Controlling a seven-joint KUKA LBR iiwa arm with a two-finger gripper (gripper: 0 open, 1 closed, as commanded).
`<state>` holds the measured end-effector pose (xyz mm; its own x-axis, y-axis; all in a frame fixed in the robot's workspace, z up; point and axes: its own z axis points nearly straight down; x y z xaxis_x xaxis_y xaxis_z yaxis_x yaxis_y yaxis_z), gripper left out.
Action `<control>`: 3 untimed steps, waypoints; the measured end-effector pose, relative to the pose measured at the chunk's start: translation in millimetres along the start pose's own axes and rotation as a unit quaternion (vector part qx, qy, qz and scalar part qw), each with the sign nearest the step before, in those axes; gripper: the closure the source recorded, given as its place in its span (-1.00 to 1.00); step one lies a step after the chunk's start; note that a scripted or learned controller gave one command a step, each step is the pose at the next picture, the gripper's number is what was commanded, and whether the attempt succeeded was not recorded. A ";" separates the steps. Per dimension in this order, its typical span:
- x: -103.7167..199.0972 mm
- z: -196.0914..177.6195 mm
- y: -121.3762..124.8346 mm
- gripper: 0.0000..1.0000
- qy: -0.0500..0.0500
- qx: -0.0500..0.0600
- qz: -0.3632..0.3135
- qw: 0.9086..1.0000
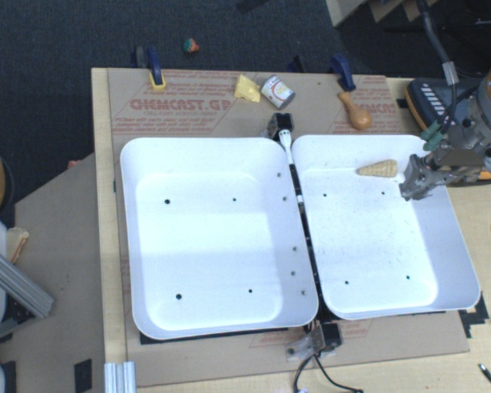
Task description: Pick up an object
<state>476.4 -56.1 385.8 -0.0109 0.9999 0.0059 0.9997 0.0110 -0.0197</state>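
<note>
Gripper poised at the right bin's far right edge, cone just to its left

The gripper (415, 180) hangs low over the right bin (393, 293), nothing visibly held; whether it's open, I can't tell. The tan cone (378, 169) lies just left of it near the far wall. Best bet: slide left, centre over the cone, straddle its narrow width, then descend.

glossy white plastic bins (376, 301), cardboard bench (188, 105)
</note>
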 end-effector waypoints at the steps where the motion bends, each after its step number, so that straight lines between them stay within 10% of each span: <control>1: 52.3 145.3 28.8 1.00 -0.002 -0.001 0.003 1.000; 3: -21.4 -106.6 60.4 1.00 -0.005 -0.021 0.007 1.000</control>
<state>539.1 -77.4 491.1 0.0031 1.0000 -0.0044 0.9998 -0.0030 0.0221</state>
